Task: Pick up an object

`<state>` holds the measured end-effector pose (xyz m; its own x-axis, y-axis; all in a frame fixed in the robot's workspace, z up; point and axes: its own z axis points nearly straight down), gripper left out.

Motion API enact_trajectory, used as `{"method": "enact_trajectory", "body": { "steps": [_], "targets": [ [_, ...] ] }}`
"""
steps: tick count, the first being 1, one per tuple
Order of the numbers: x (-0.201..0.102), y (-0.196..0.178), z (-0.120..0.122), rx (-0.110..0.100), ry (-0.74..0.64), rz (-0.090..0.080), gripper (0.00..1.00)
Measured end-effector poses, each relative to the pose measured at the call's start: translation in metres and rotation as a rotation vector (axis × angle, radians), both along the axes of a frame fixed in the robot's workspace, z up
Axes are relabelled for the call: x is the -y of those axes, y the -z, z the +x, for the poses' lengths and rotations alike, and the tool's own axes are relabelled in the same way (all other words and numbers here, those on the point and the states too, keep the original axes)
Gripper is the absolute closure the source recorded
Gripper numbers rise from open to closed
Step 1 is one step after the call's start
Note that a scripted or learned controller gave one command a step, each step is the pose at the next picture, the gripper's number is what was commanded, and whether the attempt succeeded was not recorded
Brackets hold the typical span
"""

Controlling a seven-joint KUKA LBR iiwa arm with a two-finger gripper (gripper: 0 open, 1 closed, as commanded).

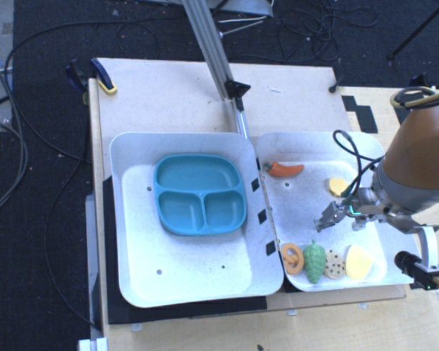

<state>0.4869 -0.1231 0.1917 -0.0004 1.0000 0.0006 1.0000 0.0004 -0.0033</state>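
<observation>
Camera view: a yellow piece (338,186) lies by the right bin's (307,141) far right side, just beyond the end effector (328,220), whose spread fingers hang over bare floor, grasping nothing.

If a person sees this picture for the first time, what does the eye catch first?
First the blue tray, alone in the left bin. Next the arm's orange band at the right, with the gripper over the right bin. Then the small toy foods there: an orange carrot near the far wall and a row along the near wall.
</observation>
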Motion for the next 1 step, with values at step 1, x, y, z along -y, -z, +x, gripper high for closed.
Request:
{"method": "enact_trajectory", "body": {
  "steps": [1],
  "targets": [
    [0.0, -0.0006, 0.0006, 0.002, 0.0, 0.0, 0.0]
  ]
}}
